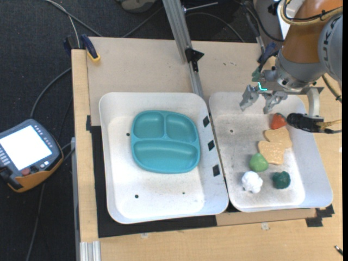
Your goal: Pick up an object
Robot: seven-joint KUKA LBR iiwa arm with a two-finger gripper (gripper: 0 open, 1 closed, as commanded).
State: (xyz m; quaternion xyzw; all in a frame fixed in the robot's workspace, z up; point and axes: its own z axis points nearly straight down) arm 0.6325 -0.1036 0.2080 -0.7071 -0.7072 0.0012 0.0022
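The gripper (259, 102) is hovering over the far end of the right bin (235, 145) with its fingers spread wide and nothing between them. The pickable objects are lying well apart from it in the bin's near right part — an orange piece (278, 122), a tan slice (275, 145), a green ball (259, 162), a white lump (252, 181) and a dark green piece (281, 180). The left bin (117, 145) is holding a teal divided plate (164, 142).

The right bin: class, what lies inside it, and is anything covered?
The right bin holds a red piece, tan slice, green ball, dark green piece and white lump. The slice covers part of the floor.
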